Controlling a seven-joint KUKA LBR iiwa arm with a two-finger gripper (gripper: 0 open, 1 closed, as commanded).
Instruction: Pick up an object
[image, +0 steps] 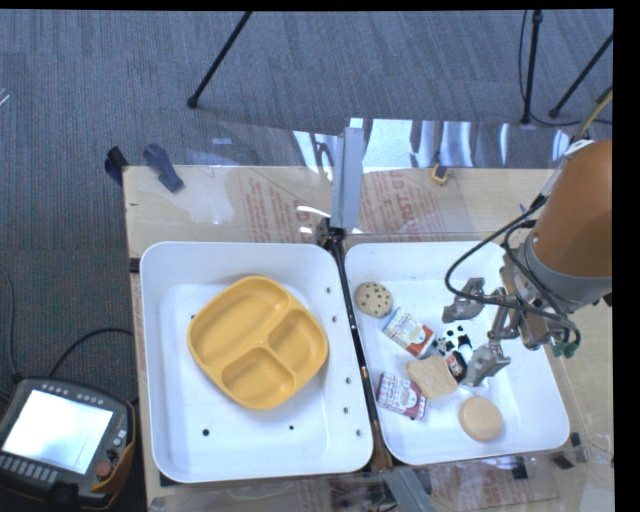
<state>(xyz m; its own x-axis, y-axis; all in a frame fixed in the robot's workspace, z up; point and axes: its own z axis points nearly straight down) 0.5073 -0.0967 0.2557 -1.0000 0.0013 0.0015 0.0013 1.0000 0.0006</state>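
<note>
**Hovering over right bin**

My gripper hangs open, holding nothing, just above the toast slice in the right bin. Cookie, cartons nearby; labels unreadable, maybe milk. Left bin: yellow tray.

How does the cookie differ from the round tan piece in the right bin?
The cookie is speckled with dark dots; the round tan piece is plain. The cookie looks smaller. The cookie lies near the bin's left wall, the tan piece near its front right corner. Both are round and lie flat.
</note>
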